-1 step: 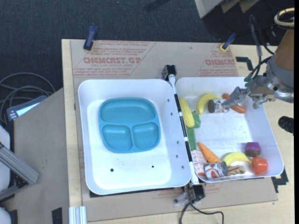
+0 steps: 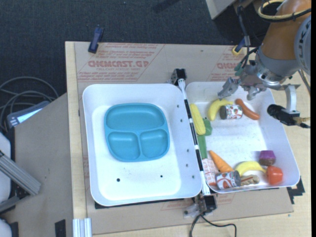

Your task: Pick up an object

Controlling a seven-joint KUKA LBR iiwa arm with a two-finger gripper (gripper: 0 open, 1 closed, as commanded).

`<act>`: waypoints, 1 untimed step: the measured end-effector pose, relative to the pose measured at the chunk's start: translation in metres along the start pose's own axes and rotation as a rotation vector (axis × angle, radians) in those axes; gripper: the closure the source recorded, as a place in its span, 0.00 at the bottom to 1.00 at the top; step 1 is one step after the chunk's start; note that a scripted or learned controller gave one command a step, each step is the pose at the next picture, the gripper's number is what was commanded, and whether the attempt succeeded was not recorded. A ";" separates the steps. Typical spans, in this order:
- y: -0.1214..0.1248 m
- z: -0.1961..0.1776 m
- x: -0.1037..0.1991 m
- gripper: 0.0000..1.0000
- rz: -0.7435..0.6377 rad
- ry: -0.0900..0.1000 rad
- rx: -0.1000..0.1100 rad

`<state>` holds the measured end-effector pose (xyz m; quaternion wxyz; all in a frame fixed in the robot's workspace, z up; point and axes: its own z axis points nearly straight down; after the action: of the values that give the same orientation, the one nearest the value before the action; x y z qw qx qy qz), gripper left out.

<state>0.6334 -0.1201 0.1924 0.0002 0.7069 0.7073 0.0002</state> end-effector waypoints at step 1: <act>0.023 0.082 0.029 0.00 0.000 0.001 0.002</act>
<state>0.6567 -0.0915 0.1104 -0.0010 0.7070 0.7072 -0.0004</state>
